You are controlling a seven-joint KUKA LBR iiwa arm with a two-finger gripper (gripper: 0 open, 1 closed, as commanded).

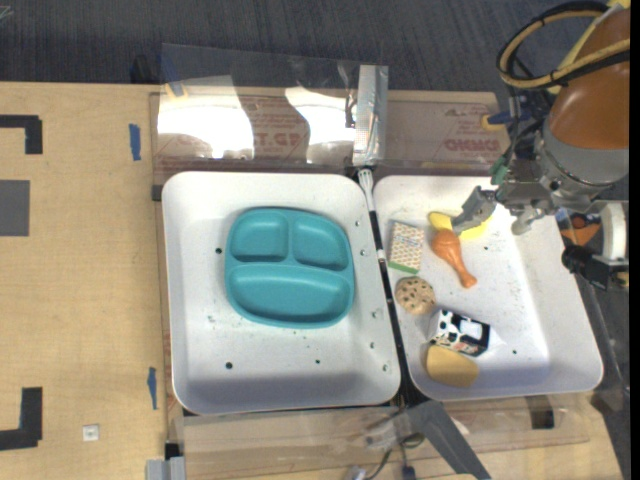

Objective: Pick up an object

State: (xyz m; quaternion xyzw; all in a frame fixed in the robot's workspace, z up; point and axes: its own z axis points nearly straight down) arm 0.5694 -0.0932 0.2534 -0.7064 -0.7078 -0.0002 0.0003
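My gripper [498, 214] hangs over the back of the right bin [535, 298], open, with nothing between its fingers. Its left finger [474, 207] is just above a small yellow piece [473, 230]. Beside that piece lies an orange drumstick-shaped toy [453, 251]. Further left in the same bin are a green patterned packet [405, 245] and a round cookie [413, 293]. A black-and-white toy [463, 333] and a tan rounded lump [452, 366] sit at the bin's front.
The left bin [190, 298] holds a teal divided plate [290, 266]. A raised ridge [380, 268] separates the two bins. A clear plastic sheet [270, 118] stands behind them. Yellow and black cables [540, 38] loop above the wrist.
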